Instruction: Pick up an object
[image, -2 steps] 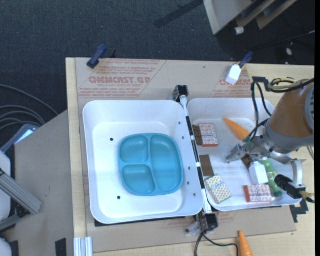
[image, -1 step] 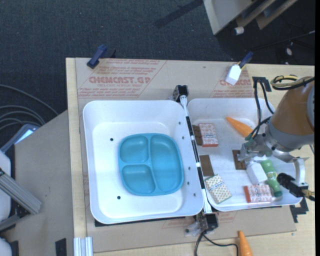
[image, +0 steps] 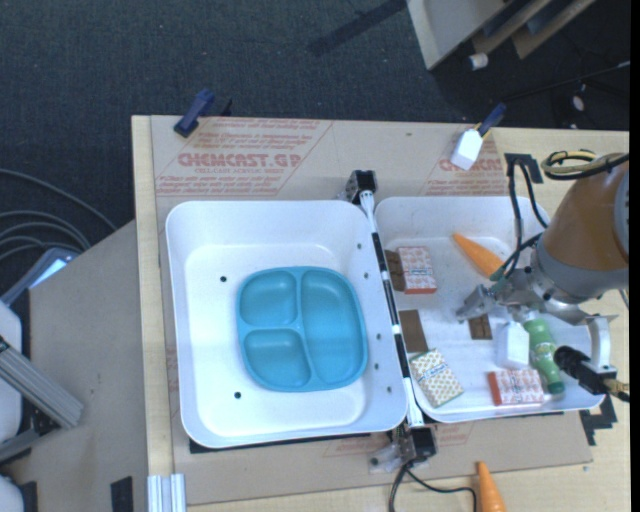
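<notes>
My gripper (image: 487, 303) hangs low over the middle of the right bin (image: 440, 215), at the end of the grey arm with its orange band (image: 590, 232). Just beneath it lies a small brown bar (image: 482, 327). An orange carrot (image: 478, 254) lies just behind it. To its right, partly under the wrist, lie a green bottle (image: 543, 352) and a white block (image: 515, 344). A red-and-white packet (image: 517, 386) rests at the bin's front. I see nothing held in the gripper.
The right bin also holds a printed packet (image: 415, 268), a brown strip (image: 409, 326) and a checkered packet (image: 437, 376) along its left side. In the left bin (image: 200, 300) sits a blue divided plate (image: 301, 327). Cables run over the bench at the back right.
</notes>
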